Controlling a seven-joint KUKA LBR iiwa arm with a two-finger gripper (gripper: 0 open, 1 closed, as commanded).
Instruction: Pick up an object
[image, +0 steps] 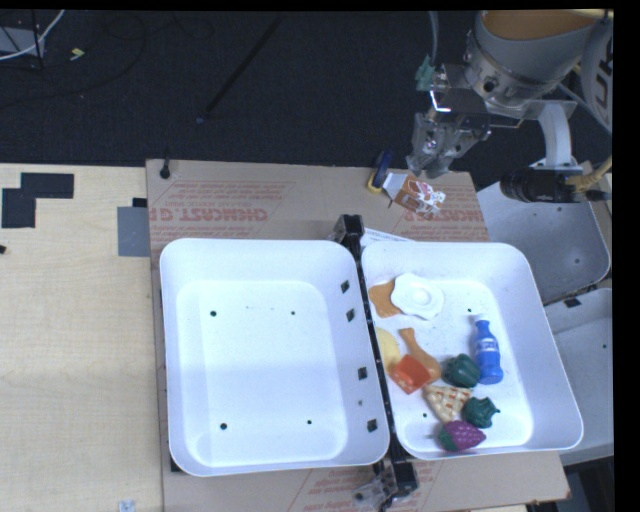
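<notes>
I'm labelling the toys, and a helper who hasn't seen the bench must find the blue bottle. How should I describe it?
Look in the right bin, the one full of toy food. Near its right wall, beside a dark green vegetable, lies the blue bottle. It is the only blue thing there, with a white label.

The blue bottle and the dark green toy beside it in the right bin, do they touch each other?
Touching. In the camera view the blue bottle lies with its lower end against the dark green toy, and no white floor of the right bin shows between them.

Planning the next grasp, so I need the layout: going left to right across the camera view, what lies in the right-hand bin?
Orange slab → white fried-egg toy → red block → purple grape-like toy → blue plastic bottle.
</notes>
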